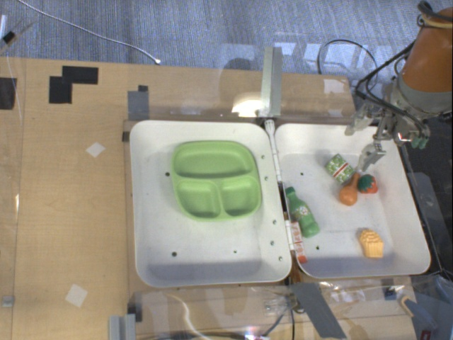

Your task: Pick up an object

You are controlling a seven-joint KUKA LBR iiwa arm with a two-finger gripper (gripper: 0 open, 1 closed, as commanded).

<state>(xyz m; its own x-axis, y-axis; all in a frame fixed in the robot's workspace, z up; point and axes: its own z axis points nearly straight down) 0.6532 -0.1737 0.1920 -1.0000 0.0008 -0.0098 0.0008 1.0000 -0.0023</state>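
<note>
On the bench, left bin (152,261) holds a green tray (215,179); fingers (369,156) state unclear.

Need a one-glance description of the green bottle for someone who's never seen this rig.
Of the two white bins, take the right bin, the one without the green tray. The green bottle lies on its side along that bin's left wall. It is the only long green item; the can, carrot and yellow toy sit further right.
</note>
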